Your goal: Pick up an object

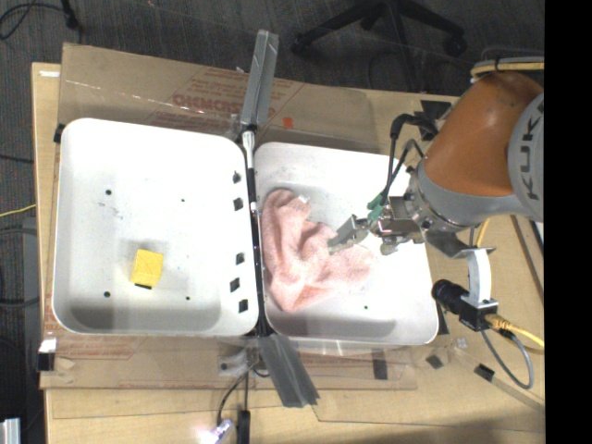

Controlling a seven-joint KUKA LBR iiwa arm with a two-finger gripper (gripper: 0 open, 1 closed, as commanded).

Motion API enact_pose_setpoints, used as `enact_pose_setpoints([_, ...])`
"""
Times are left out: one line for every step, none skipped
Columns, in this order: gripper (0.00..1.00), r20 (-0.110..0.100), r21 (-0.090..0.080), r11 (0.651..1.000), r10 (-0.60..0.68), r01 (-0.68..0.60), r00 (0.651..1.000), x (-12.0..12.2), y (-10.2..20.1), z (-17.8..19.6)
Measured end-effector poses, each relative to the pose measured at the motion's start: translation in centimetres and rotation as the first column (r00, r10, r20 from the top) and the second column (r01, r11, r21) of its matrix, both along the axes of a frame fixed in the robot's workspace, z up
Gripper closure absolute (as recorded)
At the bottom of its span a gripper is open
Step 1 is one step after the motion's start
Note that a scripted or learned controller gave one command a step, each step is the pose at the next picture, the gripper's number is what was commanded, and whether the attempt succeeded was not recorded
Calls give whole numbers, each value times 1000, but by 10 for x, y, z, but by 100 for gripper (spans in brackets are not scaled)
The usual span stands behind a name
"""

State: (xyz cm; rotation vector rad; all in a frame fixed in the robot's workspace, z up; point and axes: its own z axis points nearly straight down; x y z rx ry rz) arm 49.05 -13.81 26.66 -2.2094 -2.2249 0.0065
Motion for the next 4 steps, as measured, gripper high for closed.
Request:
enact_pose_setpoints([0,6,-2,1000,19,-19,1000,-14,-56,42])
enact_pose_setpoints([0,2,-2,1000,2,-2,1000,40,-50,-25])
enact_pose_setpoints([0,3,1,973,231,-231,973,86,-8,-170])
enact_pose_setpoints([0,6,-3,987,162,-162,987,101,7,-174])
